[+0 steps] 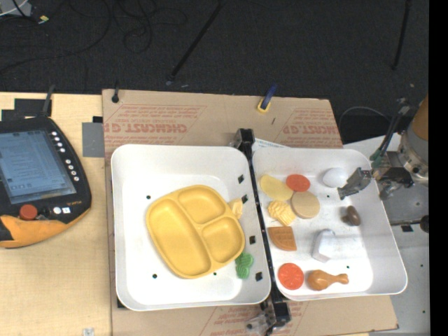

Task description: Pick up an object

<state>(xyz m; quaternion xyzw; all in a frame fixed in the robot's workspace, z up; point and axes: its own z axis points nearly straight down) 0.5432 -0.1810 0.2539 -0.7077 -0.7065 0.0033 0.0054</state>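
The right bin [392,257] holds several toy foods: a white egg [333,177], a red slice [297,183], a pale yellow piece [274,186], a tan disc [305,205], a ridged yellow chip [281,213], a small brown lump [351,216], a brown wedge [283,239], a pale grey block [323,246], an orange-red disc [291,276] and a drumstick [327,280]. My gripper [354,182] reaches in from the right, above the bin's right side. It sits just right of the egg and above the brown lump, and I see nothing held in it.
The left bin [133,166] carries a yellow divided plate [196,229], with a green piece [243,265] at the plate's lower right corner. A tablet-style controller [38,180] lies on the bench at far left. Cardboard [182,121] lies under both bins.
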